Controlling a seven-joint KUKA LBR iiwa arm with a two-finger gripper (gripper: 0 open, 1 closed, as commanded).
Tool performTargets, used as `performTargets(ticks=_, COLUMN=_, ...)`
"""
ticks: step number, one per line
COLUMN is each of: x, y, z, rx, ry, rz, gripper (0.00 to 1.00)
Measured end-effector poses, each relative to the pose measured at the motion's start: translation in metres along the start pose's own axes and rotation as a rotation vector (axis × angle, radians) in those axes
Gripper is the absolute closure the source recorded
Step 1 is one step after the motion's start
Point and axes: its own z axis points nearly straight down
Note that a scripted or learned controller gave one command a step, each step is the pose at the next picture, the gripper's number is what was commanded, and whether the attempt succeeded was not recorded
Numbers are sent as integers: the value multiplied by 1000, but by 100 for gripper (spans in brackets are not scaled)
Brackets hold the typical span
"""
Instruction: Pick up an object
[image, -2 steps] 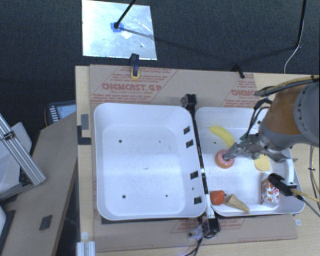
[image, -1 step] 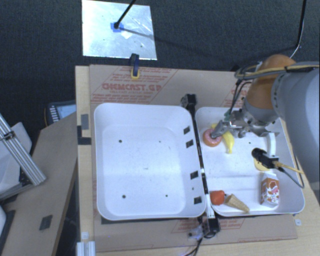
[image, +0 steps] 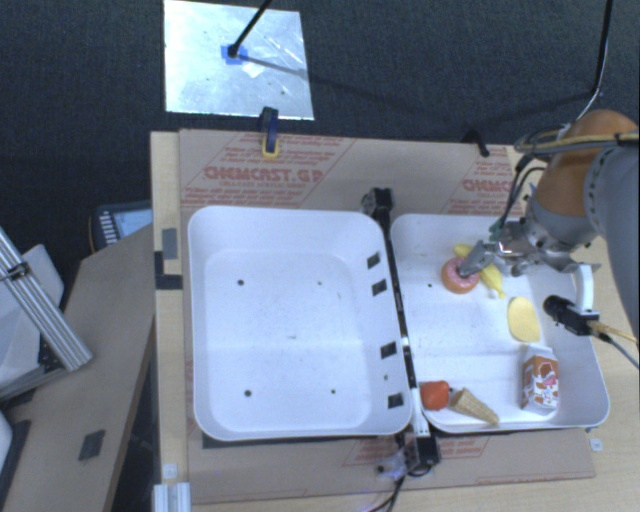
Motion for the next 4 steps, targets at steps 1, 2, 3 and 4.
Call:
performTargets(ticks=1, x=-13, y=-40, z=-101, rx=-2, ry=0, rz=-1, gripper=0)
performTargets(ticks=2, x=-27, y=23, z=-20, rx=-15, ry=1, rz=-4, gripper=0)
performTargets(ticks=3, x=-23, y=27, z=-34, rx=-17, ry=10, rz=-12, gripper=100)
performTargets(ticks=4, x=-25, y=25, z=-28, rx=-13, ry=5, rz=-8, gripper=100)
